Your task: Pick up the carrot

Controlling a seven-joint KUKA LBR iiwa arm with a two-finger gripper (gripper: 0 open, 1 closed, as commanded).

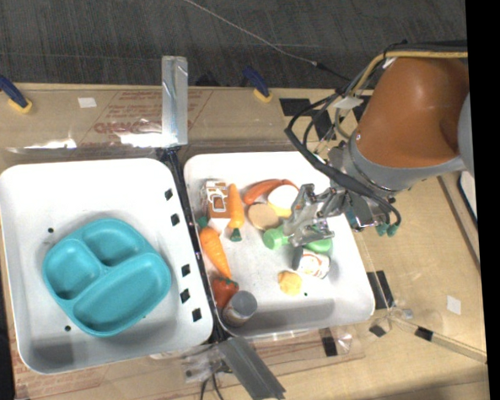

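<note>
Pincer (303,234) is seen poised over toy food in the right bin (353,294), its grip state impossible to tell; carrot (214,250) is left lying by the bin's left wall

The pincer (301,232) is bare grey metal — blocky links and slim fingers. Behind it sits a grey wrist housing (368,172), and above that a broad, rounded orange band (409,113). Black cables (313,123) loop beside the wrist, with pale wires near the band's top edge — and small teal fittings (389,227) hang just behind the pincer.
</note>
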